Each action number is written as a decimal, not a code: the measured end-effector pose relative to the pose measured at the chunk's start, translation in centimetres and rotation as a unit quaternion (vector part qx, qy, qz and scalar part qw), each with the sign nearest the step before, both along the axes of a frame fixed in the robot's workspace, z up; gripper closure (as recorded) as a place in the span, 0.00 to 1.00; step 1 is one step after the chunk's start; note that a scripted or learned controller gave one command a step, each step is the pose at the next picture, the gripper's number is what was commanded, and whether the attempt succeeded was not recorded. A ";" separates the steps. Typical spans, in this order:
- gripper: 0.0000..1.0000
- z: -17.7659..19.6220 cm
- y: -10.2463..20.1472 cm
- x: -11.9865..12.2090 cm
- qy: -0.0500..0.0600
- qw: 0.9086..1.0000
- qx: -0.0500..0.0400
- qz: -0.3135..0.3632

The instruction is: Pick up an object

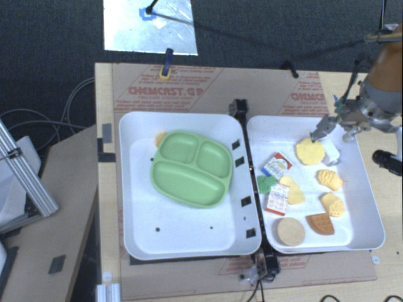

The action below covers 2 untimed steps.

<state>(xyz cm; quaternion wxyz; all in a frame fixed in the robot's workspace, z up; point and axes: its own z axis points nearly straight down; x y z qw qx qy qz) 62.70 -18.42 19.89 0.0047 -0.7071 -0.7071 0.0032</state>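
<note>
The right bin [362,187] holds several toy food pieces: a flat yellow round piece [310,151], a red and white packet [277,165], a green piece [266,184], a second packet [278,200], a ridged yellow piece [330,179], a brown wedge [321,224] and a tan round cookie [291,231]. My gripper [334,134] hangs over the bin's far side, just above and to the right of the flat yellow piece. It is open, with nothing between its fingers [321,131].
The left bin [135,194] bears a green divided plate [192,167], with a small orange piece [160,138] peeking out at the plate's far left. A black divider [249,168] runs between the bins. A metal sheet [151,17] lies beyond the bench.
</note>
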 end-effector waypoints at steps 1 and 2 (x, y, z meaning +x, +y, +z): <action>0.00 0.8 0.1 0.3 -0.007 1.000 -0.001 0.002; 0.00 -4.4 0.5 1.3 -0.007 1.000 -0.001 0.003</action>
